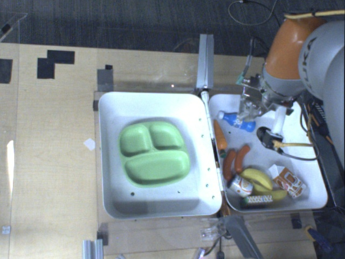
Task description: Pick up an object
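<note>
Blue-and-white plastic is what the gripper (249,111) hangs over: a small bottle (237,122) lying on its side in the far left part of the right bin (310,169), and that looks like the pick. Is the gripper open or closed? I cannot tell from this angle, and nothing shows it has the bottle. By its looks the bottle should be light and fairly stiff, but it is round and smooth, so it may roll or slip away. Best to take it across the middle of the body, square to its length. Nearer, a carrot (220,136) lies along the left wall, then two sausages (242,154), a banana (257,178), a can (241,186) and a packet (288,181) at the near end. That end is crowded, but the bottle has some bare white floor on its near side. The left bin (113,198) holds a green divided tray (155,152). Both bins sit on a pale wooden desk (54,144) — dark carpet (108,15) beyond its far edge.
</note>
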